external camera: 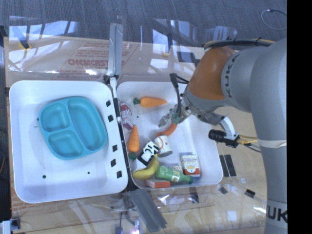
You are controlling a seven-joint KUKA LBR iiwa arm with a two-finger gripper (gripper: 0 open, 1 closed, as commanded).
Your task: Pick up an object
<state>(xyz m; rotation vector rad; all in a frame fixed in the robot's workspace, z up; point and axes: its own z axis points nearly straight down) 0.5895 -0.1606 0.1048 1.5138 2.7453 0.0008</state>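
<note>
My gripper [173, 117] hangs low over the middle of the right bin [207, 150], under the arm's orange band. A small curved orange piece [168, 129] lies right at its tip, touching or nearly so; I cannot tell whether it is gripped. A carrot [152, 101] lies at the back of the bin, left of the gripper. A second carrot [133, 138] stands along the left wall. A white and black can [155, 147] lies just in front of the gripper.
At the right bin's front lie a banana [147, 169], a green bottle [174, 174], a small carton [189, 163] and a red item [157, 183]. A dark bottle [125, 113] rests by the divider. The left bin [24, 169] holds a blue divided plate [73, 127].
</note>
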